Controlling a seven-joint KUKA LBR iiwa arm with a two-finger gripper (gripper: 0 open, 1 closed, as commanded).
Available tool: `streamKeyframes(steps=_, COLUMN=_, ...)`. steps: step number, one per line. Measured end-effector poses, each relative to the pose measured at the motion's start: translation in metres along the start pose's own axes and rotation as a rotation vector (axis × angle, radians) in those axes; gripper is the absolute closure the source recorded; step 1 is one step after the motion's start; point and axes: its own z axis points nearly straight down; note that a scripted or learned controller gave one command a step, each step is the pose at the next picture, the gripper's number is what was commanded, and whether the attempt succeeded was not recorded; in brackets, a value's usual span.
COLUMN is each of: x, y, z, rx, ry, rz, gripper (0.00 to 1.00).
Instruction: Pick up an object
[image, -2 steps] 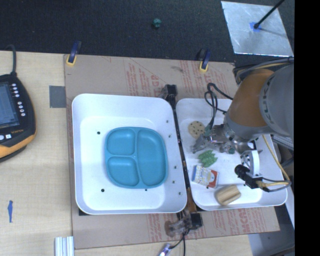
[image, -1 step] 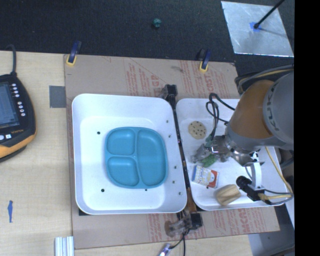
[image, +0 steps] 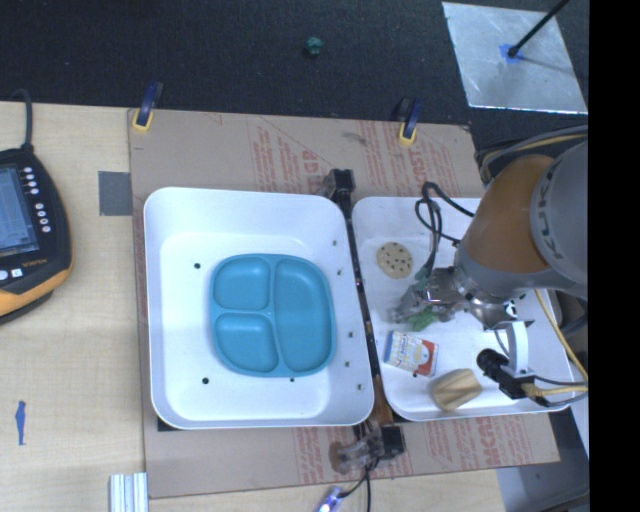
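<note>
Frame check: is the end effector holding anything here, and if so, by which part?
Cannot be told. The end effector sits low in the right white bin over a small green object, beside the round speckled cookie; no hold is visible.

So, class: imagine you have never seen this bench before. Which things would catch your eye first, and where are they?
Most likely the blue divided plate, lying in the middle of the left bin. Next, the big grey and orange arm reaching over the right bin, its hand low among small items: a cookie, a small packet and a tan block.
</note>
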Motion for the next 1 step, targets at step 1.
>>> streamKeyframes(steps=1, x=0.0435, y=0.0487, z=-0.0913, rx=-0.005, ry=0.002, rz=0.004, gripper=1.0)
